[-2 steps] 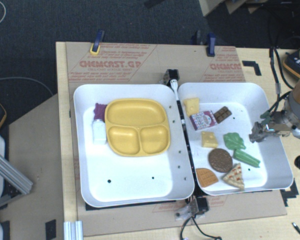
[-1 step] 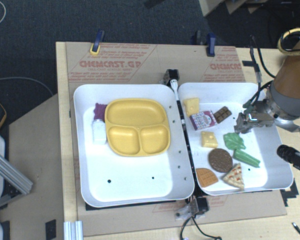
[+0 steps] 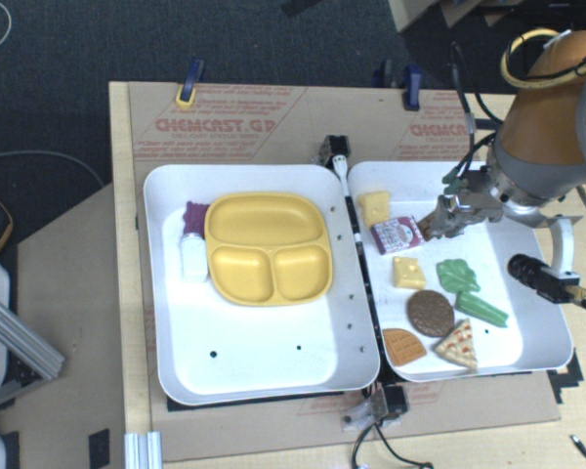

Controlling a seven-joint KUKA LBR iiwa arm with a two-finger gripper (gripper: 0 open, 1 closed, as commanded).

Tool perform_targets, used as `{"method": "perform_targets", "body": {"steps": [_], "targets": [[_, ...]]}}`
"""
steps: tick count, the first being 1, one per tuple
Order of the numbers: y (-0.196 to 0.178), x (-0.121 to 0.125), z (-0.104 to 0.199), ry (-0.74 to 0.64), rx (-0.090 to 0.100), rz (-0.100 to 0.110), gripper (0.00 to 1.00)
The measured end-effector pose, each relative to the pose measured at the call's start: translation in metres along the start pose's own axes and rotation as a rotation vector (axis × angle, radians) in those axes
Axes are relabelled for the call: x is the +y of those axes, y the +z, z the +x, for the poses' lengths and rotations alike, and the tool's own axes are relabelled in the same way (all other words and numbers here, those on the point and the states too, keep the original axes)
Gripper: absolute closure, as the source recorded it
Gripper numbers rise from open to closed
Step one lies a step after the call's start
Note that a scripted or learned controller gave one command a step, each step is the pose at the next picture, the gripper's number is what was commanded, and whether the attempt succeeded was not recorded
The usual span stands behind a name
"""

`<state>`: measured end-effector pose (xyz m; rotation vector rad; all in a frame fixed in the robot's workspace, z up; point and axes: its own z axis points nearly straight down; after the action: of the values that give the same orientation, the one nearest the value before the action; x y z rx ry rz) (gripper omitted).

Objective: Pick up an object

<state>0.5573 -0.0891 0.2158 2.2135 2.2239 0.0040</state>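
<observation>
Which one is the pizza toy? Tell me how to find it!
Look in the right white bin, the one crowded with small food toys. Go to its front edge, nearest the camera. The pizza slice lies there, right of the round tan cookie and below the brown disc; it's the only triangle, with red spots.

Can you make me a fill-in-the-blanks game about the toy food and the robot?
1. The yellow tray sits in the ____ bin.
2. The pizza slice lies in the ____ bin.
3. The gripper is right beside the ____ and white packet.
4. The round brown cookie lies just left of the ____ toy.

Missing words: left; right; red; green
</observation>
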Motion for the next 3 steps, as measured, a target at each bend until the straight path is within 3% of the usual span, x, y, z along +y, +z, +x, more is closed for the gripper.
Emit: {"method": "perform_targets", "body": {"steps": [1,2,3], "targets": [[-0.015,0.041,0.043,-0.002,0.001,-0.002,1.00],[0.001,0.051,0.061,0.002,0.001,0.004,1.00],[-0.017,0.063,0.061,0.003,0.000,-0.001,1.00]]}}
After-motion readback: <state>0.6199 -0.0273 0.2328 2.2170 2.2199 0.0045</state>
